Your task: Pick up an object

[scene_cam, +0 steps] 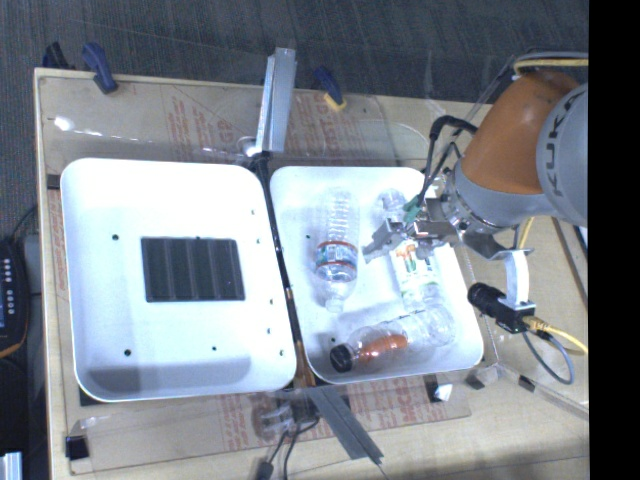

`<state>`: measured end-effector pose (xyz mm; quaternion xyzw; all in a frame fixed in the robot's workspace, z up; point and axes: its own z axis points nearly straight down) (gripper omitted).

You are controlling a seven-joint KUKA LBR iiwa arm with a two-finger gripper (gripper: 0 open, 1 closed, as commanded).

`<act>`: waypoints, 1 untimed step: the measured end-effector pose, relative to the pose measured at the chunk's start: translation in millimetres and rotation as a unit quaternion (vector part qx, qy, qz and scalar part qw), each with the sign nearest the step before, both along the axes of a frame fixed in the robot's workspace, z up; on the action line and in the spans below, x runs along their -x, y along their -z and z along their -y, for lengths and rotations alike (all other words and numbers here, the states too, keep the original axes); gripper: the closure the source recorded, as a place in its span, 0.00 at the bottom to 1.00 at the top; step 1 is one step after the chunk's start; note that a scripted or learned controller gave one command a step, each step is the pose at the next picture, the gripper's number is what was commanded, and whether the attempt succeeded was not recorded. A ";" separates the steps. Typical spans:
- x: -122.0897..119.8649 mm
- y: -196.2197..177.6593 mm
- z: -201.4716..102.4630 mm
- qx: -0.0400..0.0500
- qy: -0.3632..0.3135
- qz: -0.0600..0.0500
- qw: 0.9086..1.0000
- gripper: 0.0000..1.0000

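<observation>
Nearest the lens, at the bottom of the frame, a grey metal bracket point(340, 428) lies on the bench point(400, 413) just below the gap between the two bins. Above it at lower right, the right bin point(300, 268) holds three clear plastic bottles. One bottle with a dark cap point(385, 340) lies on its side along the bin's lower wall, its cap toward the left and a reddish patch on its body. A water bottle with a blue label point(336, 248) lies lengthwise in the middle of the bin, near the left wall. A third clear bottle with an orange and green label point(412, 258) lies toward the bin's right side, partly under the pincer.

The left bin point(90, 268) fills the left half of the frame and carries a dark ribbed rectangle point(193, 268) on its floor.

The pincer point(405, 230) is low over the right bin's upper right part, right above the third bottle; whether its fingers are apart or closed cannot be made out, and no bottle can be seen gripped. The arm point(525, 138) enters from the upper right, its orange band bulking over the bin's corner, wrist tipped down and leftward. At the far edge, blue clamps point(100, 68) grip the bench.
</observation>
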<state>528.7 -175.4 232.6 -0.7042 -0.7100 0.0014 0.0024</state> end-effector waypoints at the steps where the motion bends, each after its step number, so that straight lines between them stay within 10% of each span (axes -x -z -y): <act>1: -17.3 73.7 -34.7 0.000 -0.033 -0.001 0.999 0.00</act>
